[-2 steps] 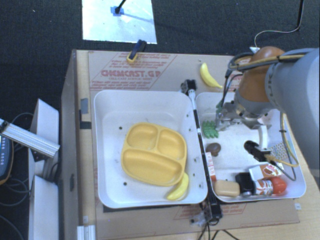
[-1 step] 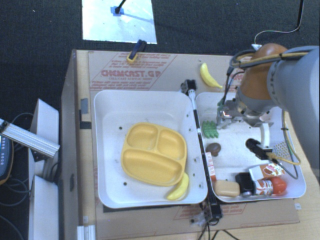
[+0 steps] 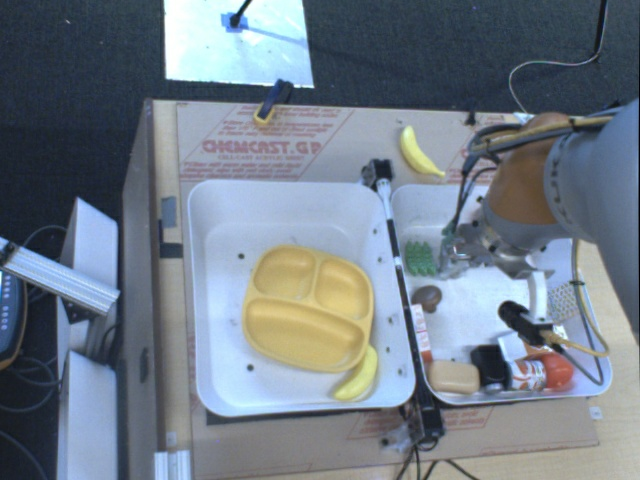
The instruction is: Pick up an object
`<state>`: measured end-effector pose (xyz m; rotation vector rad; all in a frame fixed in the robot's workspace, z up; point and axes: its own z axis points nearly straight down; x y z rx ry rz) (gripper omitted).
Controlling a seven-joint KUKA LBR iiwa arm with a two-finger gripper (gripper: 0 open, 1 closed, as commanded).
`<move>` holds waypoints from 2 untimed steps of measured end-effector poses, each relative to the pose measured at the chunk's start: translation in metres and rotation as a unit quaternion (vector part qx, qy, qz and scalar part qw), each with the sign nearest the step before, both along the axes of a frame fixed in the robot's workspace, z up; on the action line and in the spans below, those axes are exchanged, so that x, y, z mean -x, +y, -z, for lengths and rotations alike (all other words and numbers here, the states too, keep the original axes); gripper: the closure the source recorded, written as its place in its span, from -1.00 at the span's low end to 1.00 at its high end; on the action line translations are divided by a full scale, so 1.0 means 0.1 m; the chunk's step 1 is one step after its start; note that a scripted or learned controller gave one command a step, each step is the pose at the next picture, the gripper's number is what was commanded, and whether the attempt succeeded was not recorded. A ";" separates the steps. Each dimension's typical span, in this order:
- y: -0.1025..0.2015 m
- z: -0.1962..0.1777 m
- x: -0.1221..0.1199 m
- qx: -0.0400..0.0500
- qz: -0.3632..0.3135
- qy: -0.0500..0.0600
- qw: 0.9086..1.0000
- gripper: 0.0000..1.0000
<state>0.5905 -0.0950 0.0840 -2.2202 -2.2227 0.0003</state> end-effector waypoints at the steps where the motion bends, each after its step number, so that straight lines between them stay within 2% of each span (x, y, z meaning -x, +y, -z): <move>1: -0.22 -0.01 -0.08 0.000 0.000 -0.001 1.000 1.00; 2: 0.07 -0.01 -0.14 0.000 -0.001 -0.001 1.000 1.00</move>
